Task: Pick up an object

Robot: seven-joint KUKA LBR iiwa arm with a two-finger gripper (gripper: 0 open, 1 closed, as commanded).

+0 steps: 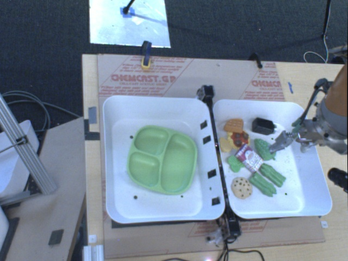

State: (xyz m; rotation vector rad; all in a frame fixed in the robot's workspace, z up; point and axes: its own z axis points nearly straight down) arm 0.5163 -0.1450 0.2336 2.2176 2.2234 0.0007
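The right bin [312, 192] holds several toy foods: a brown waffle [234, 125], a black block [263, 125], a red-and-white packet [249, 157], a round cookie [241, 187] and green vegetable pieces [271, 174]. My gripper [285, 140] hangs over the right half of this bin. Its tip is next to a green piece [263, 148] in the bin's middle. I see nothing lifted off the bin floor.
The left bin [117, 118] holds a light green divided plate [162, 159]. A black divider with clips [209, 140] runs between the bins. The arm's body [331, 113] covers the right bin's far right edge. A yellow clamp [146, 56] sits behind the bins.
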